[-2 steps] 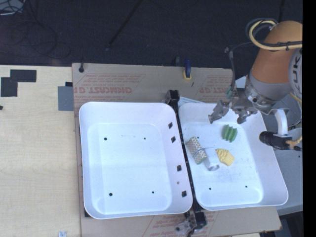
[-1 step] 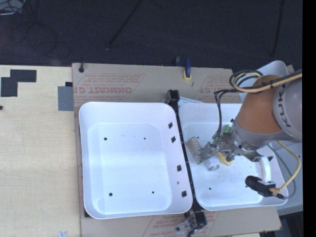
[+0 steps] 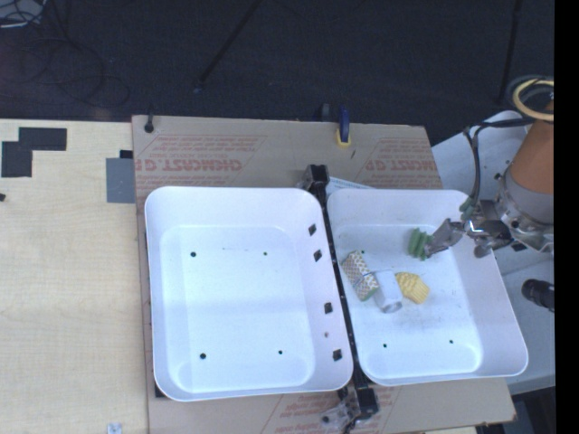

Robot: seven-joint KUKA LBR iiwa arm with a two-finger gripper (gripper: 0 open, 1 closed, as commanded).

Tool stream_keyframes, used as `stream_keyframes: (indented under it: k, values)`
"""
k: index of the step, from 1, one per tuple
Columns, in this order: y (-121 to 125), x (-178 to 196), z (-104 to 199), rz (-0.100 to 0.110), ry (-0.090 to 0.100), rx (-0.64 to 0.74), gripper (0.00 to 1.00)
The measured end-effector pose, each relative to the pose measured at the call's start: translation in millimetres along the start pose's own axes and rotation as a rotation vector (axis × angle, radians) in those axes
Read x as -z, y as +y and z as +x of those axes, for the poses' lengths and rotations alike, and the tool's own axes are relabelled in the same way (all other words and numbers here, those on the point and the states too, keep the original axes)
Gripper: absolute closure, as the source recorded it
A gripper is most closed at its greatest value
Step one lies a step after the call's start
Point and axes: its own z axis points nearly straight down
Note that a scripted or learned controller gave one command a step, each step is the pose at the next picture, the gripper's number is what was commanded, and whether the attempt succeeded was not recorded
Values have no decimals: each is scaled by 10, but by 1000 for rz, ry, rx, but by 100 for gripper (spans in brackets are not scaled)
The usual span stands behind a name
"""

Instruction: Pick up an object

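The right bin (image 3: 488, 333) holds a small green object (image 3: 417, 242), a checkered cylinder (image 3: 359, 274), a pale silver cylinder (image 3: 389, 294) and a yellow lump (image 3: 413, 287), clustered in its left-middle part. My gripper (image 3: 463, 240) hangs over the right bin's upper right area, just right of the green object. It is open, and one fingertip (image 3: 442, 239) is close beside the green object. Nothing sits between the fingers.
The left bin (image 3: 172, 242) lies beside the right one, with a black clip strip (image 3: 326, 269) along their shared edge. Both rest on a cardboard sheet (image 3: 235, 152). A cable (image 3: 475, 152) loops by the arm at right.
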Motion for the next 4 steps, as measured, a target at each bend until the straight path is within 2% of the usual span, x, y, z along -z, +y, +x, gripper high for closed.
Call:
stream_keyframes:
  k: [1,2,3,4]
  values:
    - [21,-1029,198,-8,3,3,0]
    - [319,-1127,576,-10,-4,3,0]
    - [907,-1127,897,-14,-4,6,0]
    - [932,-975,939,-23,7,7,100]
